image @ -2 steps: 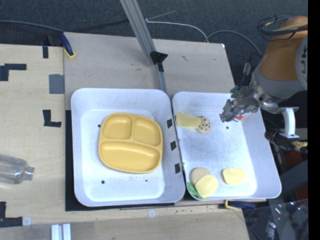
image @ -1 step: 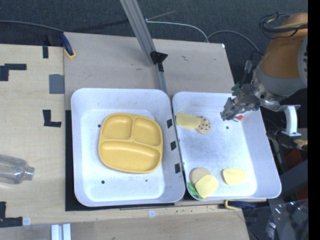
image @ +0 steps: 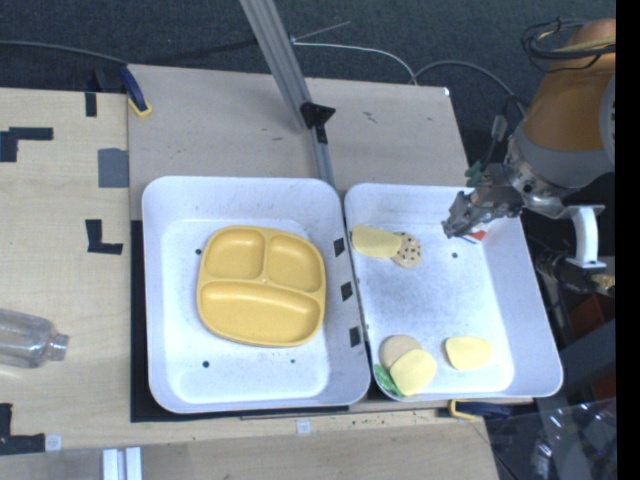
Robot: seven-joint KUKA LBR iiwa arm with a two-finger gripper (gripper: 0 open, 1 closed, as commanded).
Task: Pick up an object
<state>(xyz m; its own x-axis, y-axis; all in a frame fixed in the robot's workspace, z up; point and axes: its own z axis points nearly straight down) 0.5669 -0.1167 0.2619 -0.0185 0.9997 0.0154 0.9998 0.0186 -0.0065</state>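
A: Where did your end effector [image: 466,218] sit at that moment?

B: You had it over the upper right part of the right bin [image: 520,298], near the far rim. It was too dark and small to tell how wide it stood, and nothing showed in its grip.

A: And the things you could pick?

B: All in that right bin. The yellow shaker with the speckled end [image: 386,245] lay on its side near the bin's upper left, well apart from your end effector. At the near edge, the round yellow piece [image: 414,370] touched a tan disc [image: 398,348], crowded into the corner against the wall. The yellow oval piece [image: 468,352] lay just beside them, on its own.

A: Why note the crowding?

B: You likely had poor clearance at that corner; the wall and the neighbours hemmed it. The shaker and the oval had bare floor around them.

A: The left bin?

B: It held the yellow divided plate [image: 262,285]. A clear bottle [image: 28,338] lay on the worktop [image: 60,268], far left.
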